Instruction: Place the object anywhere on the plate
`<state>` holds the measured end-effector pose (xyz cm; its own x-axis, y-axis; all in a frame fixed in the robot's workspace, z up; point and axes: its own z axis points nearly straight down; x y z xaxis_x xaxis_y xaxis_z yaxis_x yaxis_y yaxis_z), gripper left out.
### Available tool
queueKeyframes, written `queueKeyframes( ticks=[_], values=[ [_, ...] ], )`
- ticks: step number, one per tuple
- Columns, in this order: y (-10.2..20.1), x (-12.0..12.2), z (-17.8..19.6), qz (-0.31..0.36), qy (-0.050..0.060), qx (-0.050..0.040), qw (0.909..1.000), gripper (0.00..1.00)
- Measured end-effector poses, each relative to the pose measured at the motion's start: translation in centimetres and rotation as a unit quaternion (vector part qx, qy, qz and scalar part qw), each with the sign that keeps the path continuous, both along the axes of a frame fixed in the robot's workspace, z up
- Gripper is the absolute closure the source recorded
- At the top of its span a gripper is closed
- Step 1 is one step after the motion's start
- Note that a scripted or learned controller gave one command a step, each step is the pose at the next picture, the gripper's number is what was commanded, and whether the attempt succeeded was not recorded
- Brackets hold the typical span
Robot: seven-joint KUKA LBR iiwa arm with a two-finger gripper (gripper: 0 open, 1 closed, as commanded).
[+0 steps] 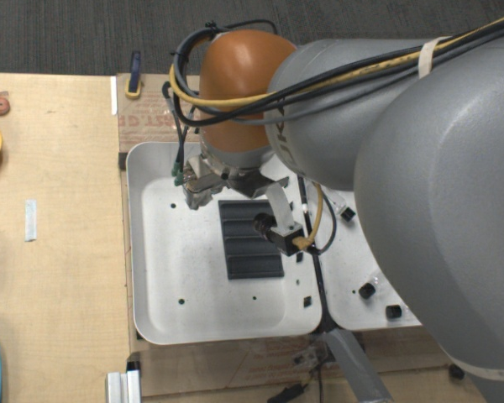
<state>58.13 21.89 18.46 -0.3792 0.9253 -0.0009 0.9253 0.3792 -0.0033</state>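
Wooden counter (59, 183) is bearing a white bin (155, 309); a black ribbed slab (244, 254) is lying close by the pincer (223, 187), whose spread I cannot tell.

light: bright, even, overhead | glare: soft sheen on arm (420, 141) at 2 o'clock | shadow: faint, soft, on bin (164, 300) beneath arm | focus: bin sharp, arm at 3 o'clock slightly soft | floor (67, 23) at 12 o'clock dark
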Motion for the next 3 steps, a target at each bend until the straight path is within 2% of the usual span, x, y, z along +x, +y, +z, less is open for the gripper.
queueKeyframes(
  ticks=[1, 2, 3],
  values=[
    [-0.6, 3.2, 7.5, 0.062, -0.001, 0.0003, 0.9981, 1.00],
    [-0.3, -3.5, 6.2, 0.142, 0.000, 0.0005, 0.9899, 1.00],
    [0.3, -4.5, 6.2, 0.226, 0.000, 0.0006, 0.9742, 1.00]
  ],
)
